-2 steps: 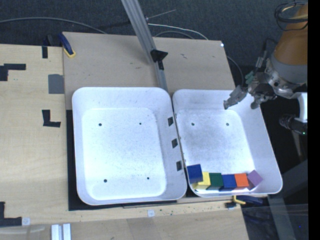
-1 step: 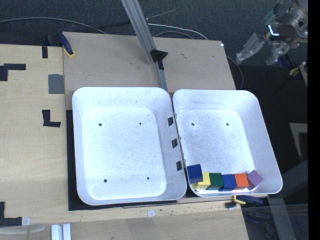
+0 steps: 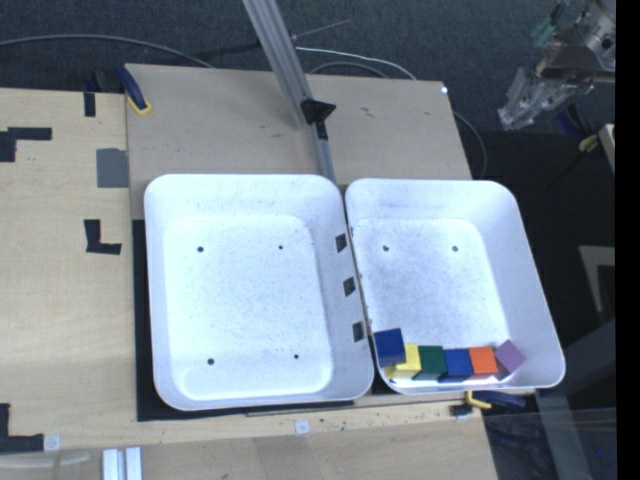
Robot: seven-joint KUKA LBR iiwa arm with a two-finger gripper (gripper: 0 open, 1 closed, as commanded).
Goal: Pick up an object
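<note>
Several small coloured blocks lie in a row along the near wall of the right bin [image 3: 520,230]: a blue block [image 3: 388,345] on a yellow one [image 3: 407,364], then a green block [image 3: 431,359], another blue block [image 3: 458,362], an orange block [image 3: 483,360] and a purple block [image 3: 509,355]. My gripper [image 3: 527,106] hangs at the far right, up beyond the bench's back right corner and well away from the blocks. Nothing shows between its fingers.
The left bin [image 3: 160,268] sits beside the right one. A slanted metal pole [image 3: 280,43] rises from the back of the bench between the bins. A yellow-and-blue clamp [image 3: 135,93] grips the back left corner, another [image 3: 490,402] the front edge.
</note>
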